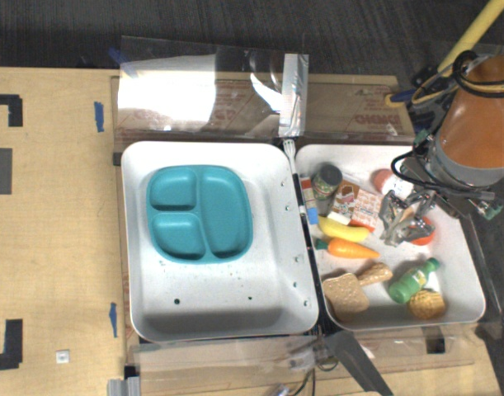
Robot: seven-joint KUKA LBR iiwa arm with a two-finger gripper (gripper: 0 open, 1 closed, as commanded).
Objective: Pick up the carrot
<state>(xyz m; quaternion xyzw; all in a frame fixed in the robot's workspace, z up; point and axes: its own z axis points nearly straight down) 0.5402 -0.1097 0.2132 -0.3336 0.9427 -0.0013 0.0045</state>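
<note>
Hand [402, 218] low in right bin [470, 304], right of carrot [353, 250]; finger state unclear, can't tell. Risk: banana [344, 231] touching carrot, crowded, wrong item grabbed or carrot nudged.

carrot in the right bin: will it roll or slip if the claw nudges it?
Probably rolls: the carrot looks round, tapered and lies on its side. Likely slippery, since it reads as smooth plastic. The banana touching it may block rolling that way.
</note>
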